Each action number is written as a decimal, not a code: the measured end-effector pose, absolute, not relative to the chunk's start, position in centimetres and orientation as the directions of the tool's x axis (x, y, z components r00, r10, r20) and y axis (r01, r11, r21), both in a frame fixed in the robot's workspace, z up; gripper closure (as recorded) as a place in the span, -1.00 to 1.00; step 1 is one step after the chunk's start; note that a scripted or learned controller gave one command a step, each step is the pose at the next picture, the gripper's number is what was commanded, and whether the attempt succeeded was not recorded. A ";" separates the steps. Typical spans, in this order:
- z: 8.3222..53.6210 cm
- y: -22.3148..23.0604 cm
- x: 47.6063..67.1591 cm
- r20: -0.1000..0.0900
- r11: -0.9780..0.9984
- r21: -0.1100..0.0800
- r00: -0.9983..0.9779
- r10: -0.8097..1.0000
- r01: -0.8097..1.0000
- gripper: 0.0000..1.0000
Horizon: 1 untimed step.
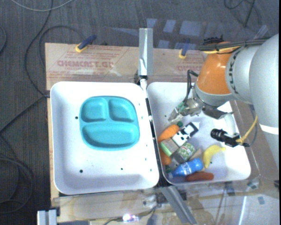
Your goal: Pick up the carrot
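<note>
We see the small orange carrot with a green top (169,132) lying in the right shallow white plastic bin (241,165), mixed in with other toy food, so it is not picked up yet. Our grey two-finger gripper (177,116) hangs just above the carrot's green end, fingers a little apart, pinching nothing. We think grabbing and lifting are both left to do.

The divided plate (110,123) lies in the left bin (65,172), while the carrot (168,132), banana (210,153), bottle (188,167) and sausage (200,176) crowd the right bin (239,170), below the gripper (181,111).
</note>
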<state>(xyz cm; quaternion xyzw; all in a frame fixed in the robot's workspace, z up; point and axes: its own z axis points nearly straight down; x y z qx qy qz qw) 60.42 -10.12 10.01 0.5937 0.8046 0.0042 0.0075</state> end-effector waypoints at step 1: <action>9.0 -12.2 63.5 -0.006 0.437 0.007 -0.437 0.899 0.899 1.00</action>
